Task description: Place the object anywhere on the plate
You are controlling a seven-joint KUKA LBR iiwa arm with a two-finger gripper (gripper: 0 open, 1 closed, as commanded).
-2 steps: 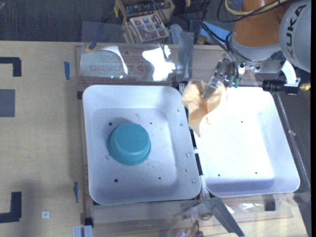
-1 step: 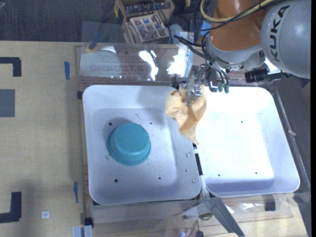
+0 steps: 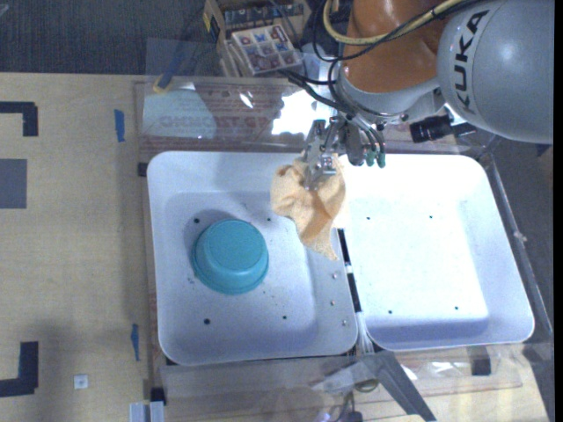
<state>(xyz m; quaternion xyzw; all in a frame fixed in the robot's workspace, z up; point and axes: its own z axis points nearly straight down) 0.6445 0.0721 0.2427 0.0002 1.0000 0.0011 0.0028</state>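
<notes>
Arm shell [image 3: 506, 60]: smooth grey, rounded; black "KUKA" lettering on its side
Band [image 3: 391, 7]: glossy orange, above the wrist
Cables [image 3: 387, 33]: yellow and black, looping across the orange band
Wrist [image 3: 378, 99]: pale grey ring
Gripper [image 3: 327, 158]: small metal assembly; teal-tipped pins beside it

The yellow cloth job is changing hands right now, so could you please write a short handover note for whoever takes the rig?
Gripper: above the seam between the bins, shut on the top of the yellow cloth, which hangs lifted from it.
Teal plate: upside-down-bowl shape, in the left bin.
Right bin: nothing of the job in it.
Done: cloth picked up.
Left: carry it left over the plate, lower, release.
</notes>
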